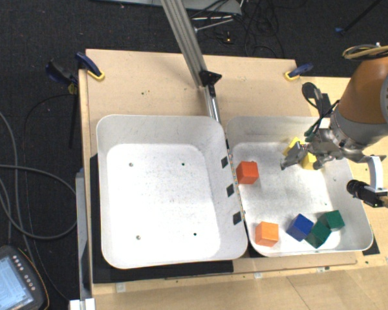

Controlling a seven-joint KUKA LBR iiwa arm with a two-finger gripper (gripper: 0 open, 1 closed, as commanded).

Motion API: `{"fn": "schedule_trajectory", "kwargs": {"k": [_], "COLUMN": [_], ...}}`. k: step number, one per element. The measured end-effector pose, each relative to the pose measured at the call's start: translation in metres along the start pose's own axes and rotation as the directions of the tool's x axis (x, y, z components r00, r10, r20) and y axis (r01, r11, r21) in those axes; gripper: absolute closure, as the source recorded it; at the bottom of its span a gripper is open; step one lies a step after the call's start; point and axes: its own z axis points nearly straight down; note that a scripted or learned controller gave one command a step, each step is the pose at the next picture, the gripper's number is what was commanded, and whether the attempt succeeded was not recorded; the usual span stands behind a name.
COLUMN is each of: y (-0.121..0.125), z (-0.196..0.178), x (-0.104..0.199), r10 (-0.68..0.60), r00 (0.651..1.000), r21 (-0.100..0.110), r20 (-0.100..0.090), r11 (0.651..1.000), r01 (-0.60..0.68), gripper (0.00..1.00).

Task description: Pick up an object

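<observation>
Down front in the right white bin (349,192) sit orange, blue and green blocks. Two-finger gripper (302,155) hovers over a small yellow hard-looking block (300,151), can't tell its finger state. Probably light, rigid, a bit slick; grab opposite flat faces.

Two shallow white plastic bins (116,192) are seen speckled with dark flecks, on a pale tan wooden table (149,76). Cubes: red-orange (247,172), lighter orange (267,232), blue (301,227), two dark green (334,219), yellow (306,154). Arm is grey with an orange band (368,89). Blue-and-yellow clamps (89,66) are noted at the table corners.
</observation>
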Motion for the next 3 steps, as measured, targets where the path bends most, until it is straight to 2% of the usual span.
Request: {"fn": "schedule_trajectory", "kwargs": {"k": [1, 2, 3], "y": [0.001, 0.001, 0.002], "z": [0.064, 0.071, 0.060], "x": [0.001, 0.001, 0.001], "r10": [0.000, 0.000, 0.001], "r00": [1.000, 1.000, 1.000], "r21": [0.000, -0.005, -0.007], "r20": [0.000, 0.001, 0.001], "r11": [1.000, 1.000, 1.000], "r01": [0.000, 0.000, -0.001], "gripper": [0.00, 0.00, 1.00]}}
